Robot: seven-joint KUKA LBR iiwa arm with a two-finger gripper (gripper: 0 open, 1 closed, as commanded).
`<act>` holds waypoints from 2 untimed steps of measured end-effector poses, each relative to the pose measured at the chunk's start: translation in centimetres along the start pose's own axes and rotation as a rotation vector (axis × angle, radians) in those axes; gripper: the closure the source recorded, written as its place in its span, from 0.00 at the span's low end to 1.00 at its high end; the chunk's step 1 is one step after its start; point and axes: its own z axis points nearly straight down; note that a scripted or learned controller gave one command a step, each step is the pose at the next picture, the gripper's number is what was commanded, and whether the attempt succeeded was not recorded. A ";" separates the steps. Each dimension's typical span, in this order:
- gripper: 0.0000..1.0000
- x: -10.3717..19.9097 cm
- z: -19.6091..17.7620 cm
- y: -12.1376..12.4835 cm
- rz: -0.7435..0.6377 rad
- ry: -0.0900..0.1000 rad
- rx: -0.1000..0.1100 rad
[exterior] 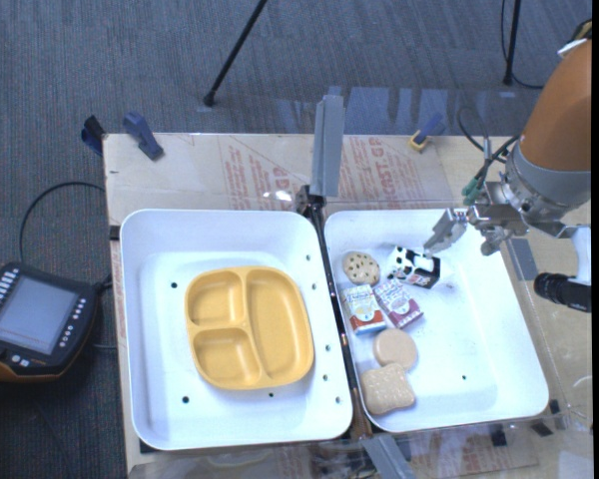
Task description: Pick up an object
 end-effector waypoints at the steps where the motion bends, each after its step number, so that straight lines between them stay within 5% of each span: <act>1: 0.00 1.2 8.6 4.2 -0.153 0.002 0.006; 2: 0.00 0.7 16.3 3.2 -0.257 -0.006 -0.024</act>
